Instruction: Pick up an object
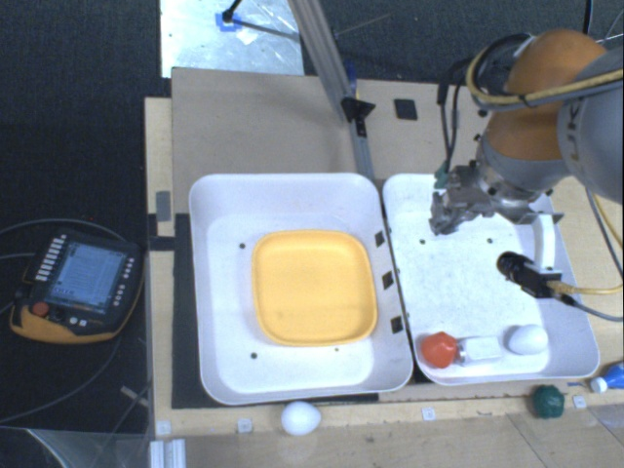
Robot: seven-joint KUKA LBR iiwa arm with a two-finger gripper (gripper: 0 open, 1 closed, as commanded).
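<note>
Along the front wall of the right bin lay three small things in a row: an orange ball nearest the front left corner, a white block touching or just beside it, and a white egg-shaped piece toward the front right corner. The block's long axis ran parallel to that front wall, one end pointing at the ball and the other at the egg-shaped piece. The egg-shaped piece also lay with its longer side along the wall.

The gripper hung over the rear left part of the same bin, above bare floor and well apart from the row. Whether it was open or closed could not be told, nor whether it held anything.

Between the row and the gripper the bin floor was bare. The ball lay close to the wall shared with the left bin, which carried a yellow plate at its middle.

On the bench, outside the front edges, sat a second white egg, a green thing and a blue thing.
</note>
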